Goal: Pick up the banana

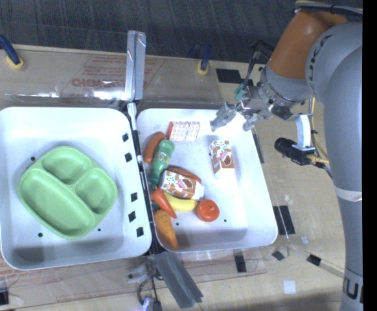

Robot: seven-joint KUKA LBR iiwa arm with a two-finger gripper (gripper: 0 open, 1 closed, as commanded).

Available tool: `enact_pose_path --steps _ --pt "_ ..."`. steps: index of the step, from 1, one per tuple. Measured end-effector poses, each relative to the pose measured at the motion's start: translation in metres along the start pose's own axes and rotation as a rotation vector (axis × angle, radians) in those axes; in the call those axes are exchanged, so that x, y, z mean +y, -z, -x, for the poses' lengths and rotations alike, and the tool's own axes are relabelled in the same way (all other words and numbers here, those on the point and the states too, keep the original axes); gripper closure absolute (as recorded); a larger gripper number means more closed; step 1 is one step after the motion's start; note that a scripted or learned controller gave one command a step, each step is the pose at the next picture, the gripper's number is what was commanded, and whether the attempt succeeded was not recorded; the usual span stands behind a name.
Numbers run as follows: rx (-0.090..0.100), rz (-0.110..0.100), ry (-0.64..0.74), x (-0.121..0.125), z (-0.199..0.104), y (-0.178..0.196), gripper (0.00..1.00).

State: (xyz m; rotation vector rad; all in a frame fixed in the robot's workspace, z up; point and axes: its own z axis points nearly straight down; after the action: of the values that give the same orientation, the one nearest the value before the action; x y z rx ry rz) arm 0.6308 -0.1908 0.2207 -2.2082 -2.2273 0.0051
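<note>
The banana (182,205) is yellow and lies in the right bin (253,199), near its front left. A brown and white carton (181,184) rests across its upper side and hides part of it. A red pepper (162,201) touches its left end, and a red tomato (208,210) sits just to its right. My gripper (235,120) hangs over the bin's far right corner, well behind and to the right of the banana. Its fingers (222,117) are spread open with nothing between them.
The right bin also holds a carrot (166,229), a green bottle (162,159), an orange sausage-like item (151,146), a pink box (184,131) and a small milk carton (221,155). A green divided plate (67,190) lies in the left bin (7,238).
</note>
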Motion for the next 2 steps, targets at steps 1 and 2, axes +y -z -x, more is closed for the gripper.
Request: enact_pose_path --steps 1,2 --pt "0.000 0.000 0.363 -0.051 -0.039 -0.075 0.00" --pt "0.000 0.001 0.350 -0.146 -0.049 -0.131 0.00"
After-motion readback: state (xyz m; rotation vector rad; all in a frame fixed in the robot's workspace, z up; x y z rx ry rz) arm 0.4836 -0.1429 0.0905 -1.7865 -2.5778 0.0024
